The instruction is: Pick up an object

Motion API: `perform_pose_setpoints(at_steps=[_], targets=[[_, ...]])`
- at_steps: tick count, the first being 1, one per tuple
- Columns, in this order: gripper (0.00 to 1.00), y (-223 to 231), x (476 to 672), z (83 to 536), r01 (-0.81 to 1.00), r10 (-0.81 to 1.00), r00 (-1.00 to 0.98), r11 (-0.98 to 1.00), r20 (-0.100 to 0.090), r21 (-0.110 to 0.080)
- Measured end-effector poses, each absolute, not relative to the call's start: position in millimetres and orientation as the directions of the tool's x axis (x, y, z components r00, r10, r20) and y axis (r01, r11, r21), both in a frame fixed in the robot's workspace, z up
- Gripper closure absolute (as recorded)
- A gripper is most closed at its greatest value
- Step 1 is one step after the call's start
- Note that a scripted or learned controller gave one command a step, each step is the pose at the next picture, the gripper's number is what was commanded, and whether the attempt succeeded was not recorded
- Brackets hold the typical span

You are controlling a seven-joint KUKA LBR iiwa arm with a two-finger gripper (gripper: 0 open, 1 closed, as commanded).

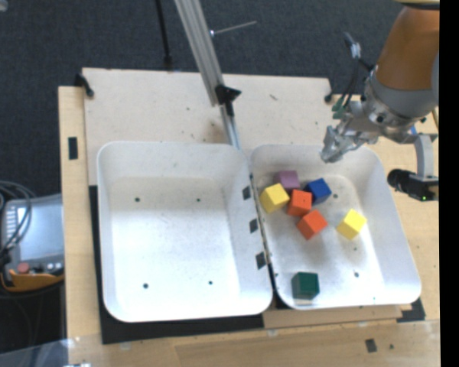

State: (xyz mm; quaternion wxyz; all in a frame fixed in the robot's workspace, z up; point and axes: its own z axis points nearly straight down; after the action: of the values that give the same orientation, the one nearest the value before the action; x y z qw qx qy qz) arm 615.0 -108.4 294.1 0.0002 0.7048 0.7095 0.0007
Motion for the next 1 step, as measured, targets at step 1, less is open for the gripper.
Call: perform_pose_setpoints(at_steps=[1], targets=[[1.0, -54.8, 610.8, 290.7, 1.0, 1.0, -0.007, 0.007, 0.001, 0.0]])
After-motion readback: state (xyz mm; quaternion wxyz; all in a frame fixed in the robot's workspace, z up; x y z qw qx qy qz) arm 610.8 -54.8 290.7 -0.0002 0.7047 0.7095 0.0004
